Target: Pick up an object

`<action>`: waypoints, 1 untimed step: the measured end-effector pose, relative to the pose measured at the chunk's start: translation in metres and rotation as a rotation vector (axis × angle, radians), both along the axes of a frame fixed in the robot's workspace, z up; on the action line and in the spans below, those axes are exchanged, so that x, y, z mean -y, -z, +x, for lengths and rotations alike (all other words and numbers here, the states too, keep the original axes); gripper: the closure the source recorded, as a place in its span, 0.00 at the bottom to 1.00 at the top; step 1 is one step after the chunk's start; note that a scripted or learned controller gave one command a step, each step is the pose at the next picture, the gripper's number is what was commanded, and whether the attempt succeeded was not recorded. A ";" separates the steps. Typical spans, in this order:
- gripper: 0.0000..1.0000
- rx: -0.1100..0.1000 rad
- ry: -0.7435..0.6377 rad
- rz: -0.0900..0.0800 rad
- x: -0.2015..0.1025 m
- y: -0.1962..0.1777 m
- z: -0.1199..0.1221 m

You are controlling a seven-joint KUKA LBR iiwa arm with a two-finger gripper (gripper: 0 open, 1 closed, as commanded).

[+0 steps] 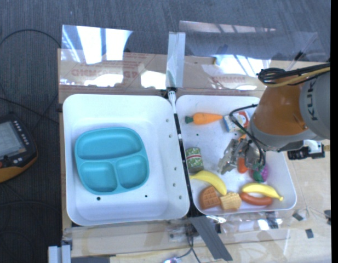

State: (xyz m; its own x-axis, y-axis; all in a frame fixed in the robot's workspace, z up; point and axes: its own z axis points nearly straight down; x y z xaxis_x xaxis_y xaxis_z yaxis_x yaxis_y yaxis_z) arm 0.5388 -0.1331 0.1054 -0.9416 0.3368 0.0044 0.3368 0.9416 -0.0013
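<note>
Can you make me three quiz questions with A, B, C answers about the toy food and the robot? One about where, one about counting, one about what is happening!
1. Where is the turquoise plastic divided tray?
A. left white bin
B. right white bin
C. on the floor

2. How many yellow toy bananas are there?
A. one
B. two
C. four

3. Where is the robot's hand?
A. over the left bin
B. over the right bin
C. off the bench

Answers:
1. A, it lies in the left white bin.
2. B, one banana beside another.
3. B, it hangs above the right bin, among the toys.
</note>
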 end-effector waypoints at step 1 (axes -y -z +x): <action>1.00 0.018 -0.023 -0.002 -0.030 -0.091 0.037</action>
